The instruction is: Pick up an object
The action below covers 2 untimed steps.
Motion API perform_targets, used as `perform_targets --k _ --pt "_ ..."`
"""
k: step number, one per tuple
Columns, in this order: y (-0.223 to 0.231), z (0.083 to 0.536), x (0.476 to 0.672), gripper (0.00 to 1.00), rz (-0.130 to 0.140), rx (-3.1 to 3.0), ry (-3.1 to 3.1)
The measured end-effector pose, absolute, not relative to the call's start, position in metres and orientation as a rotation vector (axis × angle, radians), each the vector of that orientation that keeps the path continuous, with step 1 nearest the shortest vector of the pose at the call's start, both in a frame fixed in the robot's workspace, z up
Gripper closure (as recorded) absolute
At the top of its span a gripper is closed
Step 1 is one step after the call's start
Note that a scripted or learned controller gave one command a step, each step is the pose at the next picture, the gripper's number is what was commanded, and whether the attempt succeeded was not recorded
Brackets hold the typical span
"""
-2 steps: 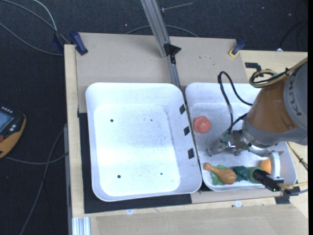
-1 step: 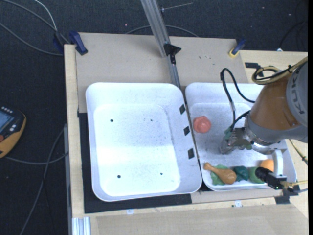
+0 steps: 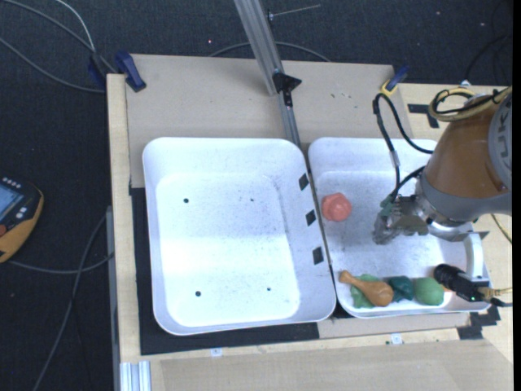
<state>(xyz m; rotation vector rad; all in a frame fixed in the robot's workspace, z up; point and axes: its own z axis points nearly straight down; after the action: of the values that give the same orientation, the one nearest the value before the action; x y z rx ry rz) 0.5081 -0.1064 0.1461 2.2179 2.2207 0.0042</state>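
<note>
In the right bin [image 3: 358, 157], a pink-red ball [image 3: 336, 207] lies near the left wall. Along the bin's front edge lie an orange-brown drumstick-shaped toy [image 3: 368, 288], a dark teal toy [image 3: 401, 287] and a green rounded toy [image 3: 429, 292], side by side. My gripper [image 3: 388, 227] hangs low over the bin floor in the middle of the right bin, to the right of the ball and above the front row of toys. Nothing shows between its fingers.
The left bin [image 3: 224, 235] sits beside the right one, its floor speckled with dark dots. A metal pole [image 3: 260, 35] slants in from the top and ends near the bins' shared wall. Cables run across the bench's top right.
</note>
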Motion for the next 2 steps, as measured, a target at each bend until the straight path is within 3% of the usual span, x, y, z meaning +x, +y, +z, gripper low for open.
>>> perform_targets --k 2 --pt "-0.115 0.267 0.507 1.00 0.005 2.218 2.218"
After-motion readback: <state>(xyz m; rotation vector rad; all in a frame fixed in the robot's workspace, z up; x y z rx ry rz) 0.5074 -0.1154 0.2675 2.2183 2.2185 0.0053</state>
